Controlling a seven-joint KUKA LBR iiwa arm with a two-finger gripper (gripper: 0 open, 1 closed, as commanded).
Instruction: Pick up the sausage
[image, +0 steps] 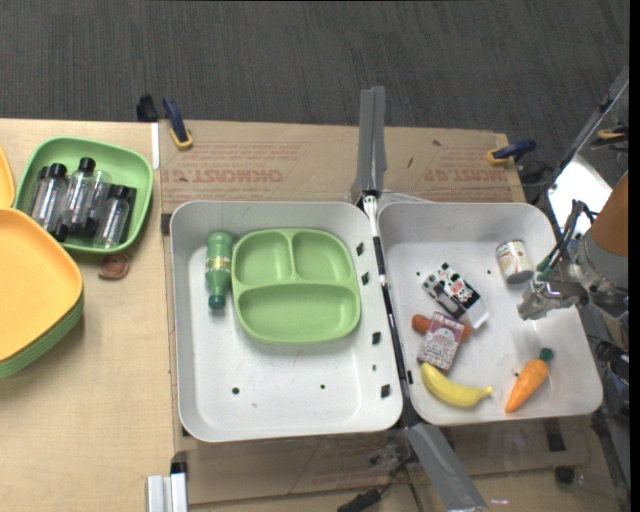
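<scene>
The sausage is lying in the right bin, partly under a small pink packet — not yet picked. The gripper is hovering near the bin's right wall, well apart; finger state cannot be told. The grasp is still outstanding.

You see the reddish-orange sausage half hidden under a small pink printed packet, stacked orange plastic plates cut off at left, grey robot arm cropped at right.
</scene>
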